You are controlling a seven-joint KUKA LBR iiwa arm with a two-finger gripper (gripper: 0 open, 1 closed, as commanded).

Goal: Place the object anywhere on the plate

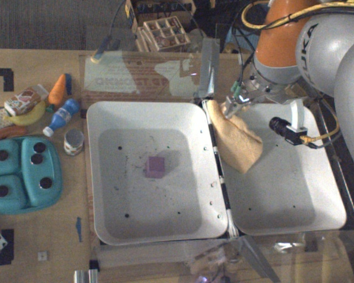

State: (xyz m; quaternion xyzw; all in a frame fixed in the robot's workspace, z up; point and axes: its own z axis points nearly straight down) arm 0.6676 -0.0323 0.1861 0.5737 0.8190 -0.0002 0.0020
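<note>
Small flat purple square block lies near the centre of the left shallow white bin, alone there. Right shallow white bin has a tan floppy cloth draped over its left rim, upper end pinched between the fingers of the two-finger gripper, which is closed on it.

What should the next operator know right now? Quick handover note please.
Gripper: at the top left corner of the right bin, shut on the tan cloth, which hangs from it and drapes onto the bin floor.
Left bin: small purple block near its centre.
Teal sectioned plate: on the bench, left of both bins, nothing placed on it.
Done: cloth gripped.
Left: carry it across to the plate and release.
</note>
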